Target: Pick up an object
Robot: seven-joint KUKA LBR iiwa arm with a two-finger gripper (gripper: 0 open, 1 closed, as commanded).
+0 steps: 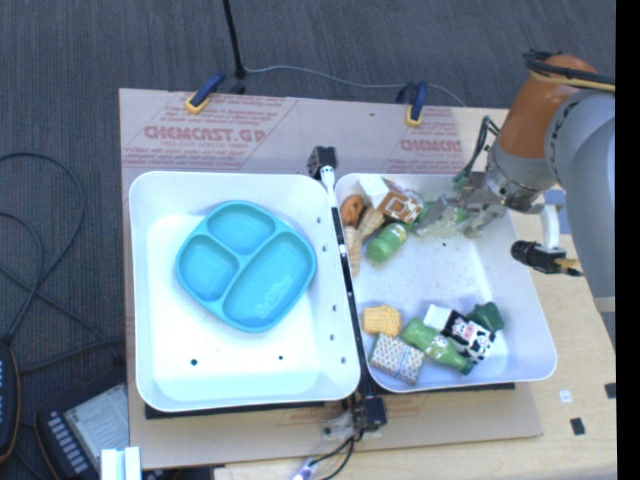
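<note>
We see 2 shallow white bins side by side on the tabletop (pixel 200 128), which is covered by a brown printed sheet. The left bin (pixel 160 368) holds a blue divided plate (pixel 246 265) with 3 compartments, lying roughly in its middle.

The right bin (pixel 520 353) holds the loose objects. Near its upper left corner sit a small brown pastry-like piece (pixel 352 210), a boxy brown and white item (pixel 399 206) and a green bottle (pixel 386 243), all close together. Along the lower edge lie a yellow waffle-like piece (pixel 381 320), a speckled block (pixel 397 358), a second green bottle (pixel 437 346), a black and white cow-patterned item (pixel 470 334) and a dark green piece (pixel 488 316), bunched in a cluster.

The arm (pixel 540 118), grey with its orange band, reaches in from the right, and the hand (pixel 462 211) sits low over the upper part of the right bin, just right of the boxy item. We cannot tell how wide it stands, and we see nothing clearly held in it
</note>
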